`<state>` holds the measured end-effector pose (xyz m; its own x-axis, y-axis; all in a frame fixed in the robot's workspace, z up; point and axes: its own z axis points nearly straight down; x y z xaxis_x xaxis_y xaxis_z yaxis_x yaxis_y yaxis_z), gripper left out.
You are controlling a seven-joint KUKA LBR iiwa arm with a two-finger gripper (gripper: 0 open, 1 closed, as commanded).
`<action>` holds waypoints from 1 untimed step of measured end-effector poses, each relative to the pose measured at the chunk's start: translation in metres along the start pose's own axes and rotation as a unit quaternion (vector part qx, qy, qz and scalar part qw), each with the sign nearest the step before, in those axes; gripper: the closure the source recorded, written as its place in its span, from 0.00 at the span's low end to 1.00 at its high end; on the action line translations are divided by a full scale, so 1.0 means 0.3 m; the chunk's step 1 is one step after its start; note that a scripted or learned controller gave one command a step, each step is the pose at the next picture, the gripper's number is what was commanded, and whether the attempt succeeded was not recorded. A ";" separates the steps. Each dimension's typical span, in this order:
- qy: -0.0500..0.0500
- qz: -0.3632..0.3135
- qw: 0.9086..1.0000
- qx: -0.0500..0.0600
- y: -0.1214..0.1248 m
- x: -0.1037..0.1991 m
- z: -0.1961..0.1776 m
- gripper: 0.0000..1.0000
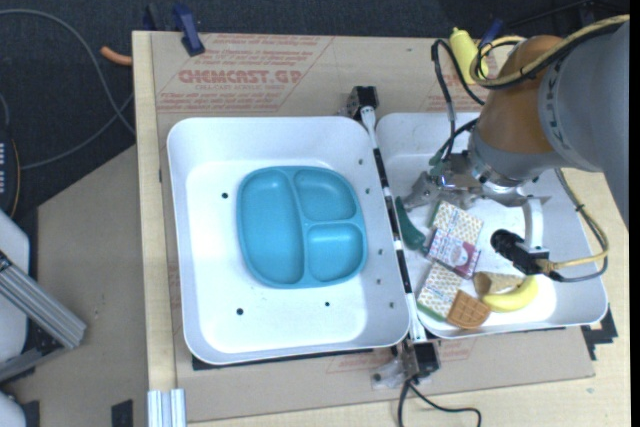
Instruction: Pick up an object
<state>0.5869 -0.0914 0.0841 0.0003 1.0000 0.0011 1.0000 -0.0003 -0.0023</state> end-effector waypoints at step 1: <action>-0.001 0.001 1.000 -0.001 -0.362 -0.136 0.001 0.00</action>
<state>0.4784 -0.1322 0.0841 0.0020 1.0000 -0.0011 1.0000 -0.0020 -0.0013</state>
